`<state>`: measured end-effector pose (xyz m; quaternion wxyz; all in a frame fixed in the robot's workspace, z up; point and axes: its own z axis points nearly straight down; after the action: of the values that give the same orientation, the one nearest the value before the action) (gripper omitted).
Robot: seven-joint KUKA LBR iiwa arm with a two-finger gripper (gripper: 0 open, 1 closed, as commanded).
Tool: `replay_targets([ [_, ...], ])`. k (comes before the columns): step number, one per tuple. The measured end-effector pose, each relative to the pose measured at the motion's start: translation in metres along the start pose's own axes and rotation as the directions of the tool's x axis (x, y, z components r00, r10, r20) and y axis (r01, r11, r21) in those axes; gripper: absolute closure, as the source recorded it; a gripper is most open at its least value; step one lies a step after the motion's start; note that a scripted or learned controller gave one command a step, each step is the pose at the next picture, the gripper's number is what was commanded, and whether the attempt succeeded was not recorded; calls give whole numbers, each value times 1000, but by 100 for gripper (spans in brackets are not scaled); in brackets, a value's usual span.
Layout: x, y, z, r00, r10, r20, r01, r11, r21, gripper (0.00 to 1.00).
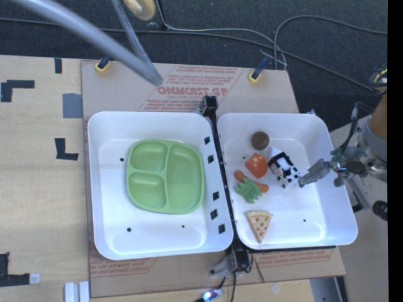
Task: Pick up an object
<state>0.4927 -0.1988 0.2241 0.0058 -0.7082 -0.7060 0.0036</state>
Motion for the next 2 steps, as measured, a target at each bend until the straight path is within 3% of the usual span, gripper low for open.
replay_targets([
  [1,0,3,-6,1000,-4,3,4,1000,-12,0],
  [2,7,10,42,1000,-4,3,4,1000,-9,0],
])
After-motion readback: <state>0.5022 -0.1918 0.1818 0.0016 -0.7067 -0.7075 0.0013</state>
